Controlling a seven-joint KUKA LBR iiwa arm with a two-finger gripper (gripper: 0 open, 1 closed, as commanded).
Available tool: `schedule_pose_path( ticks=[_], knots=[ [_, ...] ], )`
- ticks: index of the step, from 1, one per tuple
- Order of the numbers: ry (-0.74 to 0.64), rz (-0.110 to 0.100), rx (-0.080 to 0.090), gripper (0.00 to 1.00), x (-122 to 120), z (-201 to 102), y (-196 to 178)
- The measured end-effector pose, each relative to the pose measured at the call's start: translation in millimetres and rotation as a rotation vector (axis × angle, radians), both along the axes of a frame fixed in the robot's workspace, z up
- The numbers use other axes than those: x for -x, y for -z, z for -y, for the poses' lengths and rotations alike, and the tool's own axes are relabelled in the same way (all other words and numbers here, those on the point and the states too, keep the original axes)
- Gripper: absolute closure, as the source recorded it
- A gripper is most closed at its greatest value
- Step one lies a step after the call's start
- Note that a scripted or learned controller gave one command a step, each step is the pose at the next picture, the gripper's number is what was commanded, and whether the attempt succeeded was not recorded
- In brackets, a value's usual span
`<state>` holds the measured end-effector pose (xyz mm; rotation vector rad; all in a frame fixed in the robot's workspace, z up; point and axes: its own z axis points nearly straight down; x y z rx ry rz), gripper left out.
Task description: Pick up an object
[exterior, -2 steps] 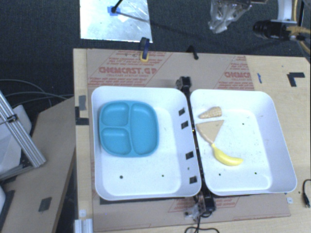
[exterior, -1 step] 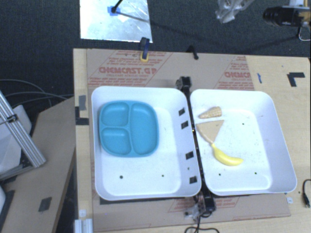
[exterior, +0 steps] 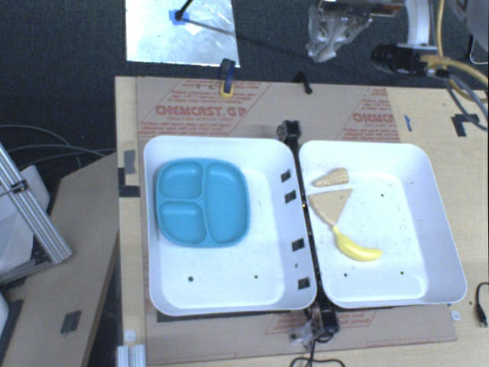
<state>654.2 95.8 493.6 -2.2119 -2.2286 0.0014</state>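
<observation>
At the far left, aluminium frame rails slant across a tan side surface. Past them, the bench is covered in brown cardboard printed with red lettering, and a shiny foil sheet lies on the dark floor beyond its far edge, with a small yellow and blue clamp just at the cardboard's rim.

The left bin holds a blue divided plate with three compartments, lying flat in the bin's left half, near the far wall. Small dark specks dot the bare white floor nearer the camera. A black hinge strip with clips runs between the two bins where their walls touch.

The right bin holds three things, all in its left part, close to the shared wall. A tan ridged shell-like piece lies farthest from the camera; just beside it, nearer, is a flat tan wedge; a yellow banana touches or nearly touches the wedge's near tip and curves away toward the right.

The gripper hangs high above the bench's far edge, well apart from both bins, pale and blurred against the dark floor. I cannot tell whether its jaws are open or closed, and nothing is seen between them. Yellow cables trail off at the right
</observation>
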Motion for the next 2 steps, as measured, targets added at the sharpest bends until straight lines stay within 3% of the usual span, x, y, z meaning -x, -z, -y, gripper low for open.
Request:
schedule_pose_path(
  ticks=[1,2],
  knots=[
    [0.001,0.010,-0.001,1.00,-14.5,-1.6,-44.6],
    [0.000,0.001,0.000,1.00,5.0,-46.9,-10.5]
  ],
)
